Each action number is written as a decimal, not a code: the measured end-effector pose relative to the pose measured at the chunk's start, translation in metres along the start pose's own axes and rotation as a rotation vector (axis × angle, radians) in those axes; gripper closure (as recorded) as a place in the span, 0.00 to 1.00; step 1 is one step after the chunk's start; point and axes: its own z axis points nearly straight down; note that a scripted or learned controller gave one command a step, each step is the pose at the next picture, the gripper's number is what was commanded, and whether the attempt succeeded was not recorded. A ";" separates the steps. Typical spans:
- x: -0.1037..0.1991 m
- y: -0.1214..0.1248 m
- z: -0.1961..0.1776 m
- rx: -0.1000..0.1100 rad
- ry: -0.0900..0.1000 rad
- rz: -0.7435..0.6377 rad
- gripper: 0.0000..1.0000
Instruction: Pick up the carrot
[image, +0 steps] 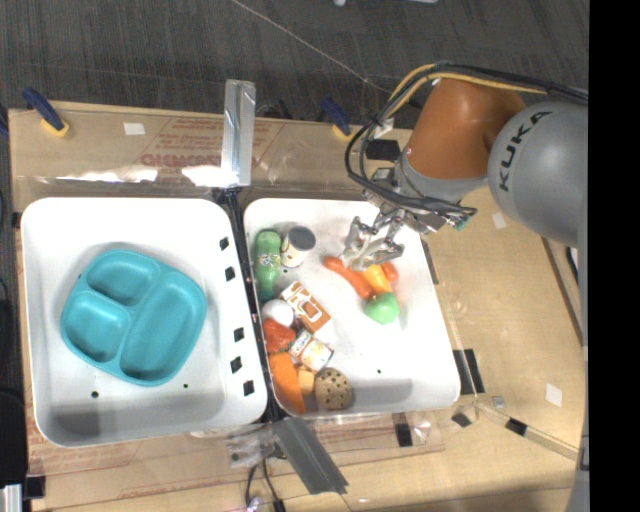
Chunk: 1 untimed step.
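Hand (372, 243) over carrot (350, 276) in right bin (425, 375)

We look down on a pale wooden bench (500, 330) whose top fills the lower and right part of the view. Beyond its far edge we see a dark grey floor (150, 45) with a fine woven texture, like carpet. A thin pale cable (300, 40) runs slantwise across that floor. A clear plastic sheet (130, 140) lies over the bench's far side, catching bright glare. Blue clamps (45, 110) grip the far edge, and black tape marks (470, 372) sit near the right.
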 end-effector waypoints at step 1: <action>0.011 -0.010 -0.013 0.008 -0.001 -0.434 1.00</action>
